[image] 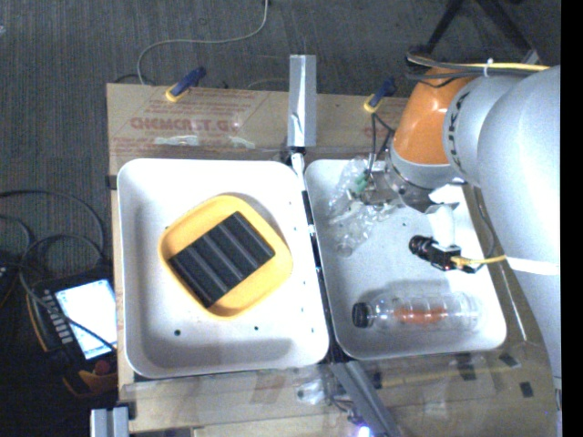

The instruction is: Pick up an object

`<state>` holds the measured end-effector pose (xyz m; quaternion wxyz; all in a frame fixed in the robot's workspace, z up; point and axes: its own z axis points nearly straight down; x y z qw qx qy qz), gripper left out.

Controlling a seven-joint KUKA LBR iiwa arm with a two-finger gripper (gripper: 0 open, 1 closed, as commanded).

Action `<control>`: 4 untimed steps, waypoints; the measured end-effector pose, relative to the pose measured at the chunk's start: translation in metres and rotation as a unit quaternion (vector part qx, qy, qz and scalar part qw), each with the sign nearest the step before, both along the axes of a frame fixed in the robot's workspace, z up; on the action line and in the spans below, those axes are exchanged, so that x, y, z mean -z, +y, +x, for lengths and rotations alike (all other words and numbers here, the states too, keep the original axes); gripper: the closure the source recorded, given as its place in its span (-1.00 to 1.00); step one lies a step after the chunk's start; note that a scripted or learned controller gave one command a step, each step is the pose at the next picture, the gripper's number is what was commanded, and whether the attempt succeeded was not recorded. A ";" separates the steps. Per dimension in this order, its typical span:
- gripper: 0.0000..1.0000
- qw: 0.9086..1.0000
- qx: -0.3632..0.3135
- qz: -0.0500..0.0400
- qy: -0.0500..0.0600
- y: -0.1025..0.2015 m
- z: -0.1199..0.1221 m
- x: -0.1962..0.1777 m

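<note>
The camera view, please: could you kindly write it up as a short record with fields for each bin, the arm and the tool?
left bin: yellow tray with black ribbed insert, lying at a slant
right bin: clear plastic bottle on its side near the front; crumpled clear plastic at the back left
arm: reaching in from the right, over the right bin
tool: at the crumpled plastic; finger state cannot be made out

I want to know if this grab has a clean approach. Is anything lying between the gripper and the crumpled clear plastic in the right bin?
Nothing visible stands in the way. The gripper is at the far end of the right bin, right over the crumpled clear plastic. The clear bottle lies apart, along the near side.
</note>
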<state>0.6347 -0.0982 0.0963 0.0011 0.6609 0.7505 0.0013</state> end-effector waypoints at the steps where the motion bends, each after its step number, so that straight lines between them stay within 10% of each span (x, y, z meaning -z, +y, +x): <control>1: -1.00 1.000 -0.007 -0.001 0.000 -0.025 0.035 -0.031; 4: -1.00 0.999 -0.039 -0.002 -0.002 -0.036 0.017 0.007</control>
